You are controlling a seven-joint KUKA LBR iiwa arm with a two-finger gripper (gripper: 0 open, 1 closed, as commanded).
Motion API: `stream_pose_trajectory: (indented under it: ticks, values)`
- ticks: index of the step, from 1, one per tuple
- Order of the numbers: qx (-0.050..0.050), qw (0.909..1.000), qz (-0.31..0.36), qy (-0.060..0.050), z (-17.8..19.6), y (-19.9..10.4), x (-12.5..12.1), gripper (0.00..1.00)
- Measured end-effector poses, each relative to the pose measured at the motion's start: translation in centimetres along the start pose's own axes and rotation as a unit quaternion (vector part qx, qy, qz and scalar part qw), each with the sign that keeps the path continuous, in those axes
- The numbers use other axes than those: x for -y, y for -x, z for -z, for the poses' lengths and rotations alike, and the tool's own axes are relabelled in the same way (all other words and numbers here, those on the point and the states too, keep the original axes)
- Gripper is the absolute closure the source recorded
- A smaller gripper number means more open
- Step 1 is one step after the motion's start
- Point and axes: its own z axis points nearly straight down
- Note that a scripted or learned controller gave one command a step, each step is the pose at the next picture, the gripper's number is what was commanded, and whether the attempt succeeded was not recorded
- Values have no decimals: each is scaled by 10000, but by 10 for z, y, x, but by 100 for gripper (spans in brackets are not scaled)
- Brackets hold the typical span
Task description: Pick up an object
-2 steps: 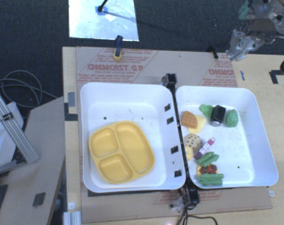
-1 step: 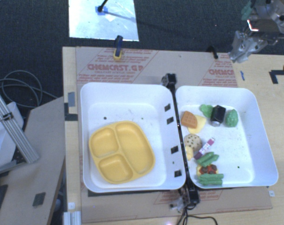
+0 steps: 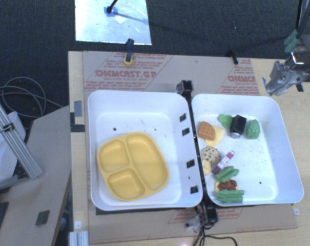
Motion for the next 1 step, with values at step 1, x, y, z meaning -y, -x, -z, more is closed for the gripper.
stream_pose_trajectory:
  ticks: [1]
  values:
    - [5,10000,22,8,10,0,-4,100]
